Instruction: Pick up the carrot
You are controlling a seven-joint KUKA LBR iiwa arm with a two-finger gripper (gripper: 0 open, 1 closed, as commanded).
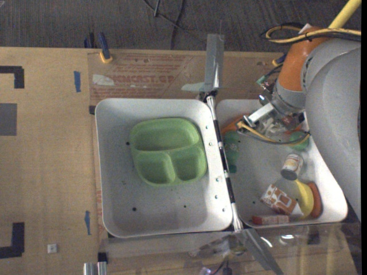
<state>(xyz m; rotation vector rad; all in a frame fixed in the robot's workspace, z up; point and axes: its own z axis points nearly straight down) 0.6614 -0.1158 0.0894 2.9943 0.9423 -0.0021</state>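
The gripper (274, 126) is low in the far left corner of the right bin (258, 196). It hangs under the big grey arm (332, 96) with the orange band. Wires and grey metal parts cover it, so I cannot tell if it is open or shut, or if it has anything.

The carrot (233, 123) shows as an orange bit at the far left edge of the right bin. It is right beside the gripper, on its left. I cannot tell if the two are touching. A green thing (232, 153) lies just in front of the carrot, close to the wall between the bins.

More things lie near the front of the right bin. There is a small jar (292, 166), a yellow banana (304, 198) with an orange thing just behind it, a little orange and white box (277, 199), and a flat red thing (270, 219) by the front wall.

The left bin (114, 211) holds a green plate (167, 150) with three parts. It lies flat, near the middle.
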